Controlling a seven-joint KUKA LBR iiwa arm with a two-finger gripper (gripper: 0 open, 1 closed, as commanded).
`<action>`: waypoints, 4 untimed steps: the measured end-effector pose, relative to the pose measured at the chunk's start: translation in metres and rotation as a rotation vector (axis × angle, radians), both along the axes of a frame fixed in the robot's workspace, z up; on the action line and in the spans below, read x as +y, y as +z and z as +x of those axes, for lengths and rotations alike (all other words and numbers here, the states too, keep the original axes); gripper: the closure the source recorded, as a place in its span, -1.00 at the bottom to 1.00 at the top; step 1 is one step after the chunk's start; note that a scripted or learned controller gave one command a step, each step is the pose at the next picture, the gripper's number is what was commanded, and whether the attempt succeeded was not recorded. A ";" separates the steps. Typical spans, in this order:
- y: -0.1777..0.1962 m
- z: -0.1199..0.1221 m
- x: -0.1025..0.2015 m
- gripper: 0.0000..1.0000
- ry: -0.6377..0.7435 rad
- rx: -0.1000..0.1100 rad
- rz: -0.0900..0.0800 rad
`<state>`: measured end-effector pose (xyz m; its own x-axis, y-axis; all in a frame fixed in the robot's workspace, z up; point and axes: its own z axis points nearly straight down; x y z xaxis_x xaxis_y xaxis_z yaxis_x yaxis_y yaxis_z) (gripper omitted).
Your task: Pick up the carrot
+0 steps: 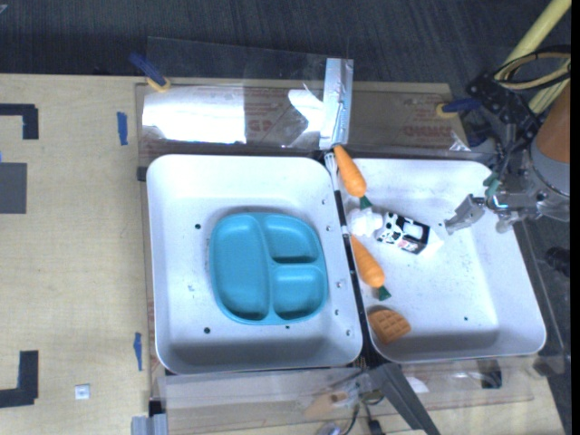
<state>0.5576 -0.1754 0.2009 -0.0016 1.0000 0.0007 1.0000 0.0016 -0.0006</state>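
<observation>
Two carrots in right bin; no legible writing; pincer released.

I see two white bins of smooth, faintly glossy plastic; a matt blue plastic divided plate; smooth orange plastic carrots; a pale matt wooden bench; a metallic gripper.

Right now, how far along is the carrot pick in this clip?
Done: nothing visibly; two carrot-like pieces lie in the right bin, one carrot at its top-left corner and another along its left wall, neither lifted. In hand: the gripper hangs over the bin's right part, apart from both, with nothing visible between its fingers. Left: travel to a carrot, grasp it and lift it.
</observation>
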 end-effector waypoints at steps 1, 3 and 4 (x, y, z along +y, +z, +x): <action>-0.078 -0.021 0.085 -1.00 -0.136 0.004 0.001; -0.102 -0.074 0.085 1.00 0.076 -0.013 -0.002; 0.015 -0.006 0.140 1.00 0.155 -0.008 0.000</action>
